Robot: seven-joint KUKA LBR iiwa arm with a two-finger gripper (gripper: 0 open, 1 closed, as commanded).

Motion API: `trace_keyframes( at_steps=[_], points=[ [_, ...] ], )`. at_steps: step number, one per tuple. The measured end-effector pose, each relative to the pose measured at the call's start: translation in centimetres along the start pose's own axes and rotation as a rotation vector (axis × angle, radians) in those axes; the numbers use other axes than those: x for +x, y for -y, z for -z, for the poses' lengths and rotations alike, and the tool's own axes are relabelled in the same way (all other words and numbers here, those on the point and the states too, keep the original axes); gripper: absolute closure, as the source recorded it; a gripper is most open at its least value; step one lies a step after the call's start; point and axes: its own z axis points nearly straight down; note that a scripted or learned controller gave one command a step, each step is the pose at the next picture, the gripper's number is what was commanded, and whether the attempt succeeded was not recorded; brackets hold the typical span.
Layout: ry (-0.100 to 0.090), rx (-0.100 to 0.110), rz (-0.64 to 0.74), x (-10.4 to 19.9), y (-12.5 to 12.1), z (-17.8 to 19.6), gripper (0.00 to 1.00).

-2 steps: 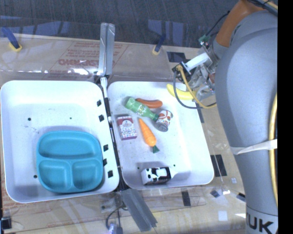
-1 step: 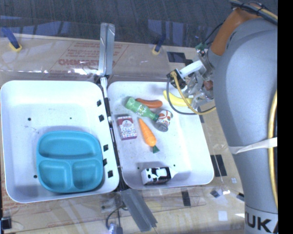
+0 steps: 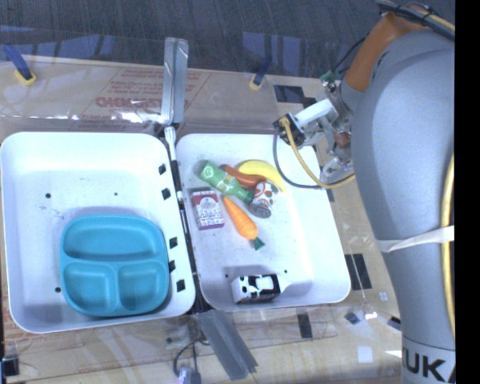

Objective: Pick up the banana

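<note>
The arm's base reads "UKA" at lower right. The banana (image 3: 258, 169) lies in the right bin (image 3: 320, 254); the jaws' state cannot be told.

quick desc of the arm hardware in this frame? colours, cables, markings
Bulky grey arm with an orange band near the top. White KUKA lettering sits low on the body. A yellow cable loops off the wrist, beside a white block and dark wires. A pale strap crosses the casing.
</note>
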Motion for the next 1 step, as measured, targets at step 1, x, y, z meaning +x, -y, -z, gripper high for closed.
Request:
trace_keyframes(
  at_steps=[1],
  points=[
    [0.0, 0.0, -0.002, 0.96, 6.97, -9.02, 0.0]
  ],
)
